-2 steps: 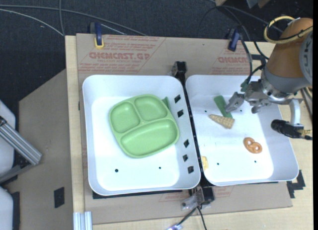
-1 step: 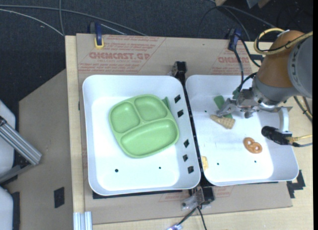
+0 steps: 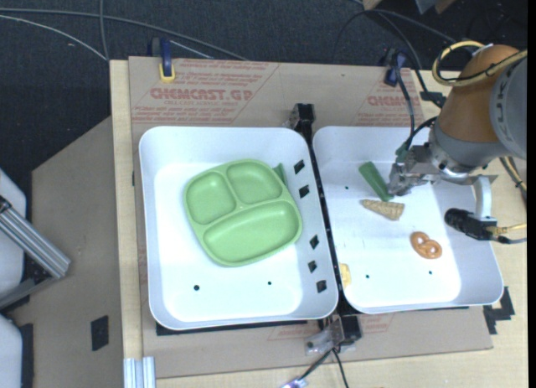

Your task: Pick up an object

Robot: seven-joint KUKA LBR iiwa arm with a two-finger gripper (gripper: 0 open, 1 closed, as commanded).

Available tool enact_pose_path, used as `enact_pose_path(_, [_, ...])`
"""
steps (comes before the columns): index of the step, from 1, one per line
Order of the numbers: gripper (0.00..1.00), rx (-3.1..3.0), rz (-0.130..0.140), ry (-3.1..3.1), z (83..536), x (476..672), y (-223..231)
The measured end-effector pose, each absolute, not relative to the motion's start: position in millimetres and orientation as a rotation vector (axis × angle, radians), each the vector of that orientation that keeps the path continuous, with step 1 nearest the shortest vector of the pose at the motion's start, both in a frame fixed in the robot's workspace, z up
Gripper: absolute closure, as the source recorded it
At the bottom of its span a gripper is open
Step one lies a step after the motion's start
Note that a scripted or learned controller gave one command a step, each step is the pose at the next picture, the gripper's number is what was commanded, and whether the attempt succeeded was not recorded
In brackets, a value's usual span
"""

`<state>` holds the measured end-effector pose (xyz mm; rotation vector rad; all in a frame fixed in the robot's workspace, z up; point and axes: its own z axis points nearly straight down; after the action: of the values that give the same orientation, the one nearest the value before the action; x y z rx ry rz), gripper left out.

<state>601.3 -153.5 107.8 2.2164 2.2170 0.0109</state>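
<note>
Grey with an orange band, the arm reaches in from the right and is cut off by the picture's edge, so only its wrist end shows. Its bulk covers the far right corner of the right bin.

The gripper hangs low over the far part of that bin, seen from above at a slant. Its tip is a small dark tangle of metal, and I cannot tell whether the jaws are open or closed. It stands just beside the right end of a dark green strip, which lies slantwise on the bin floor. Whether the two touch is hard to make out, and the strip does not look lifted.

Just on the near side of the strip, a tan cone lies on its side. An orange pretzel lies apart from both, toward the near right of the same bin. A small yellow piece sits against that bin's left wall and is too small to identify.

The left bin holds a pale green plate with three compartments, lying flat near the bin's middle and turned at an angle. Several small black tabs run along the wall between the bins, and what they are is unclear.
</note>
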Motion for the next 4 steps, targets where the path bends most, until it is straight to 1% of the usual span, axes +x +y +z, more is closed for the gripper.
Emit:
enact_pose_path(1, [1.0, 2.217, 0.005, 2.219, 154.4, 597.2, -149.1])
enact_pose_path(2, [1.0, 2.218, 0.005, 2.217, 202.4, 591.7, -153.5])
enact_pose_path(3, [1.0, 2.214, 0.007, 2.218, 267.8, 592.1, -151.8])
enact_pose_path(4, [1.0, 2.218, 0.002, 2.23, 271.0, 571.5, -97.7])
